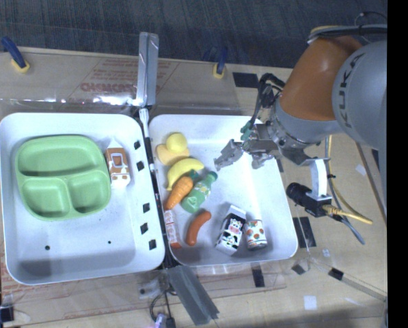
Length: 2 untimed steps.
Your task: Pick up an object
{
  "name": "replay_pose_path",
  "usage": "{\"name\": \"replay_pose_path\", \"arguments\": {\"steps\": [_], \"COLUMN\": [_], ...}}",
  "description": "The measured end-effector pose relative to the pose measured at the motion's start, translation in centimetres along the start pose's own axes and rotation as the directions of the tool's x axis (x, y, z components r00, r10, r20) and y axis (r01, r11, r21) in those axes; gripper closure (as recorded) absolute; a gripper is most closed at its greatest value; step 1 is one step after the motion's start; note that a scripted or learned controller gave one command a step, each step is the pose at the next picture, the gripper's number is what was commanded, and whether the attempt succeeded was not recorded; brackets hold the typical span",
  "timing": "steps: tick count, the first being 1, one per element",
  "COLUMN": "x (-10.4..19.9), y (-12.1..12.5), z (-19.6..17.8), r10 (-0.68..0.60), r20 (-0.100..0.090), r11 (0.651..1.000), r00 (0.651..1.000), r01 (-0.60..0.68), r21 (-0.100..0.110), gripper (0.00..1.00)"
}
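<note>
While the arm (340, 80) reaches in from the right, the gripper (239, 152) hangs over the upper right part of the right bin (275, 183), above bare white floor. Its 2 fingers stand apart and nothing lies between them.

Objects in the right bin:
- Along the left wall, from the upper end down: a yellow duck (173, 145), a banana (184, 169) and a carrot (179, 190), each touching the next.
- Just right of the carrot: a green bottle (199, 191), tilted and touching the carrot.
- Below these: a sausage (197, 226) near the lower left corner.
- Along the lower edge: a black and white carton (231, 233), and beside it a small spotted can (256, 234), close together.

The left bin (74, 258) holds a green tray (61, 176) with 3 compartments, and a small orange and white box (118, 166) just beside the tray's right edge.
</note>
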<state>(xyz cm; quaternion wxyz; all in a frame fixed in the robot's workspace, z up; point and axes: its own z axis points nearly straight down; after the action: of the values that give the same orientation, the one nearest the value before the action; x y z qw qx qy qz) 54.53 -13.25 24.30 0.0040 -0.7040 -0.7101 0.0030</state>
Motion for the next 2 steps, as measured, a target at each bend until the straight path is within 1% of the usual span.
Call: {"name": "replay_pose_path", "arguments": {"steps": [1,2], "x": [0.51,0.49], "y": [1.84,1.67], "z": [13.47,13.13], "r10": [0.12,0.118], "r20": [0.002,0.002], "r11": [0.993,0.993], "r00": [0.993,0.993], "r01": [-0.12,-0.118], "r21": [-0.018,-0.007], "gripper": [0.0,1.0]}}
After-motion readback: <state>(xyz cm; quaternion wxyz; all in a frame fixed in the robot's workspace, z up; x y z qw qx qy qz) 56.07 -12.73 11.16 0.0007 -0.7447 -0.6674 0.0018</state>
